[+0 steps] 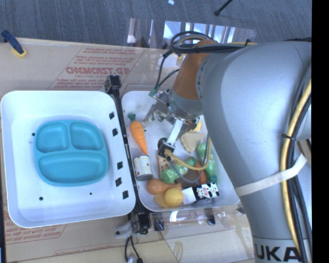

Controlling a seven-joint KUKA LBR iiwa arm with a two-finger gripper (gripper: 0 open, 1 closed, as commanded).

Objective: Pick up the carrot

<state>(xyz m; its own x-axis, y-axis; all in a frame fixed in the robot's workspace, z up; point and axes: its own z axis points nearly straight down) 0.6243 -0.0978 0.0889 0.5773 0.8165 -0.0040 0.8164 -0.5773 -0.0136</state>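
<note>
Carrot not yet lifted, lying in right bin; pincer close beside it, cannot tell whether apart or together

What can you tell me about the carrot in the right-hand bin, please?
The carrot is a smooth orange toy, plastic by its look, tapering from a thick far end to a point nearer the camera. A small green bit just beyond the thick end may be its stalk. It lies flat on the floor of the right bin, beside the left wall. Its point ends close to a small can; whether they touch is unclear.
</note>
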